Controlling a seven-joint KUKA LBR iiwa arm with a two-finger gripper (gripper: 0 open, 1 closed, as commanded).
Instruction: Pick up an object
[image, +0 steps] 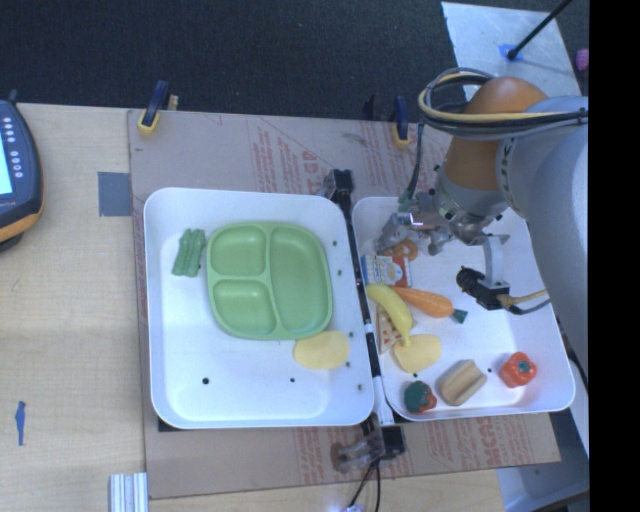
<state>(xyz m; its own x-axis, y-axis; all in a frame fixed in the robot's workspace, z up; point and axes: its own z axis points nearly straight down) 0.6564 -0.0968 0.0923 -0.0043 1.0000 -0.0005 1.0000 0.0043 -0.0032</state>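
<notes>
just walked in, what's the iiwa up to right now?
The arm is reaching into the right bin, its gripper low over the bin's far corner, beside a small snack packet. The banana, carrot and other toy foods lie loose. The left bin has a green divided plate. Nothing is visibly grasped yet.

Red printing runs across the brown cardboard sheet (290, 150) under the bins — along its top strip and again at the bottom right — but the letters are too small and faint to read. A small packet (382, 268) in the right bin (540, 330) carries some print, also illegible. The handheld pendant (15, 170) at the left edge shows a lit screen — nothing on it can be made out.
</notes>
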